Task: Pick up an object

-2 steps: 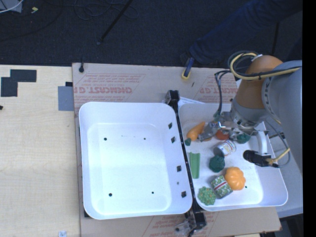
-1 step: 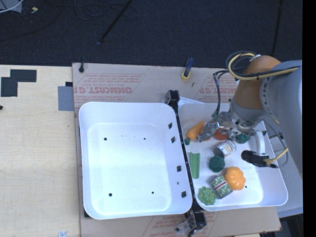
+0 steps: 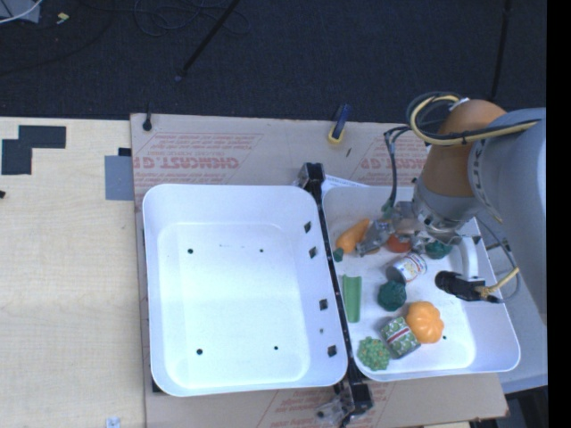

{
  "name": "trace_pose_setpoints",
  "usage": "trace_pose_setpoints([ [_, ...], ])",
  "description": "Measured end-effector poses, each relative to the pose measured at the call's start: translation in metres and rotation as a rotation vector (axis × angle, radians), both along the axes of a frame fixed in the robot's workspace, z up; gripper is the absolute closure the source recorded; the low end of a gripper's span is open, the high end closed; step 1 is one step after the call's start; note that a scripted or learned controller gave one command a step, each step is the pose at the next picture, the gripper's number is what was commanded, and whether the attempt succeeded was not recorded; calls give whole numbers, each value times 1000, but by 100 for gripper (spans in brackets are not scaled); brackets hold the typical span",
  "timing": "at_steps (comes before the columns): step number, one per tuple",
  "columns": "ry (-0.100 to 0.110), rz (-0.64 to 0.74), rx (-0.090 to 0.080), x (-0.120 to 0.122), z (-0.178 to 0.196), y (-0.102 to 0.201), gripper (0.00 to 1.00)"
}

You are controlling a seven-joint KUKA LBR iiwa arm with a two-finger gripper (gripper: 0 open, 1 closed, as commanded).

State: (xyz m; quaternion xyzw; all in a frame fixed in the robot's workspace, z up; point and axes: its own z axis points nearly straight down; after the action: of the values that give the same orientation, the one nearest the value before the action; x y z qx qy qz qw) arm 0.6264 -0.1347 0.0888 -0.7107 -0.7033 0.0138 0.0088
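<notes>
My gripper (image 3: 384, 238) hangs low over the back part of the right bin (image 3: 500, 350), reached in from the right. An orange carrot (image 3: 352, 234) lies just left of it, close to the divider. Something small and red (image 3: 403, 235) shows right beside the gripper; whether it is touched is unclear. A small white-labelled can (image 3: 409, 267) lies just in front of the gripper. A dark green round object (image 3: 391, 295) sits a little nearer the front.
Further front in the right bin lie a green stick (image 3: 351, 298), an orange pepper (image 3: 425, 321), a green-and-red packet (image 3: 400, 336) and a green broccoli (image 3: 374, 353). A teal piece (image 3: 437, 250) sits under the wrist. The left bin (image 3: 156, 266) stands beside it.
</notes>
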Motion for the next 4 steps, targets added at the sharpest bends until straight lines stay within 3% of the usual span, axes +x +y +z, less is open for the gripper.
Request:
trace_pose_setpoints([
  [3, -8, 5, -1, 5, 0, 13, 0],
  [4, -16, 7, 2, 7, 9, 17, 100],
])
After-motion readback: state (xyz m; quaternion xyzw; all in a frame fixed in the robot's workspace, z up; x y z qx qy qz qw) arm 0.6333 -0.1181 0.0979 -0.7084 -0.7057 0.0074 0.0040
